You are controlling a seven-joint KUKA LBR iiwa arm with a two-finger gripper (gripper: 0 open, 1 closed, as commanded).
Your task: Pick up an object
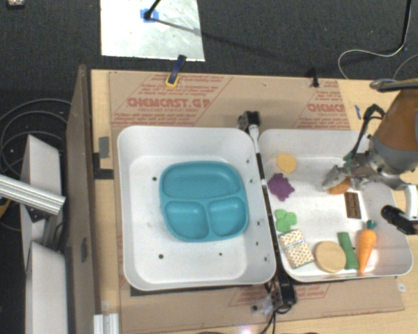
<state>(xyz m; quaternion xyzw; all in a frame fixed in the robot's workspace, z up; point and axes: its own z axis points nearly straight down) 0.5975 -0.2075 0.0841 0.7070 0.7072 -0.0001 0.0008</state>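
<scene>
Beside the blue divided tray point(203, 209), which sits alone in the left bin point(143, 256), the right bin point(397, 263) holds the toy foods scattered loose, apparently so each can be grasped singly. The gripper point(340, 180) hangs low over an orange piece point(341, 186), above the brown bar point(352, 204). I cannot tell how far its jaws are parted, nor whether they hold anything.

one fixed camera looks slantwise down on both bins point(195, 141) from above.
</scene>
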